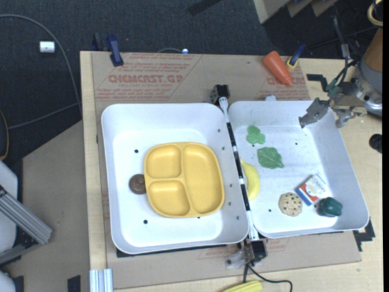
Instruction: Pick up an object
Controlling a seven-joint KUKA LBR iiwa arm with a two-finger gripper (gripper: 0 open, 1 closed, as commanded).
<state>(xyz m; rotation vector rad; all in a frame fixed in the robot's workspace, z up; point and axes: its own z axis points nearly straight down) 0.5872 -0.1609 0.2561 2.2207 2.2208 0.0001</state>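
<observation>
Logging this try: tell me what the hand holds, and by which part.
Nothing is held: the hand hangs above the right bin's far corner, with nothing between its fingers.

Site: robotics lab | Evidence you can verify: plywood bench point(182, 72) carrying two white bins point(115, 163) clamped side by side | loose cable point(36, 26) far left on dark carpet | aluminium framing point(21, 218) near left.

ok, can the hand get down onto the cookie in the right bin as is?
Probably yes. The cookie lies flat on open bin floor, apart from the small carton and the dark green piece. The hand hangs over the bin's far corner.
</observation>
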